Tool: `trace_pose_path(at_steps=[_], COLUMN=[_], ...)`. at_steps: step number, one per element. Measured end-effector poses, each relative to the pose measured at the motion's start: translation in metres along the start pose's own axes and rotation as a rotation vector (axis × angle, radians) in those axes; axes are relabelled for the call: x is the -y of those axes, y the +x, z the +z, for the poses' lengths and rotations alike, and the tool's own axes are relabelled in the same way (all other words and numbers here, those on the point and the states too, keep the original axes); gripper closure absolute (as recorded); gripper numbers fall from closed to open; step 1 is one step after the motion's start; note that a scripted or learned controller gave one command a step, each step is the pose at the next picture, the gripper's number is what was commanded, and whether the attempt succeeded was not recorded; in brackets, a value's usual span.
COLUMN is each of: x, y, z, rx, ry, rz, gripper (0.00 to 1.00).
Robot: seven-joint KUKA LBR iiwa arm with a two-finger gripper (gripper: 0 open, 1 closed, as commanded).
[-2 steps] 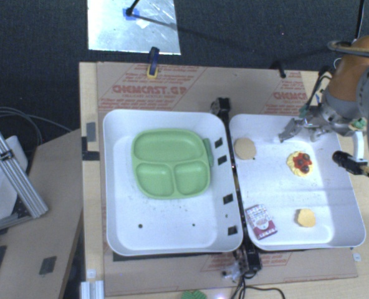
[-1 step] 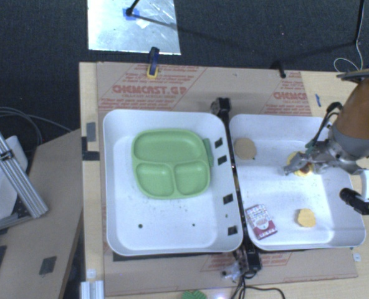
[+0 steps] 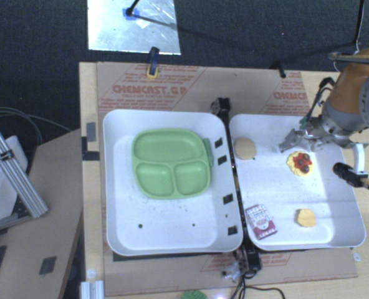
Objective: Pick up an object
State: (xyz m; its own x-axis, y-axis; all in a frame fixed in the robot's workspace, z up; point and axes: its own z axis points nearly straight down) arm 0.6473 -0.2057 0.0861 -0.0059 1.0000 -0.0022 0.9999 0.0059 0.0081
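Hovering over the right bin (image 3: 343, 232), the gripper (image 3: 298, 139) sits near the far edge, just beside a yellow-and-red toy food piece (image 3: 300, 163). Can't tell whether its jaws are released or clenched; nothing seen between them.

To grab well, I'd judge it should centre over that piece, then drop straight down. Other picks: a round tan piece (image 3: 245, 147) by the bin's far-left corner, a yellow piece (image 3: 306, 217) toward the near edge, and a red-white packet (image 3: 260, 221) at the near-left corner.

The left bin (image 3: 119, 229) holds a green divided tray (image 3: 171, 163). Both bins rest on cardboard (image 3: 172, 87) on the bench, w/ dark carpet (image 3: 35, 36) beyond.
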Motion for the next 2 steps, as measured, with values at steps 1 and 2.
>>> trace_pose_path(at_steps=[1, 2], x=[0.084, 0.000], y=[-0.001, 0.000], z=[0.001, 0.000], rx=[-0.004, 0.001], ry=[0.013, -0.002], rz=[0.008, -0.001], gripper=[0.00, 0.00])
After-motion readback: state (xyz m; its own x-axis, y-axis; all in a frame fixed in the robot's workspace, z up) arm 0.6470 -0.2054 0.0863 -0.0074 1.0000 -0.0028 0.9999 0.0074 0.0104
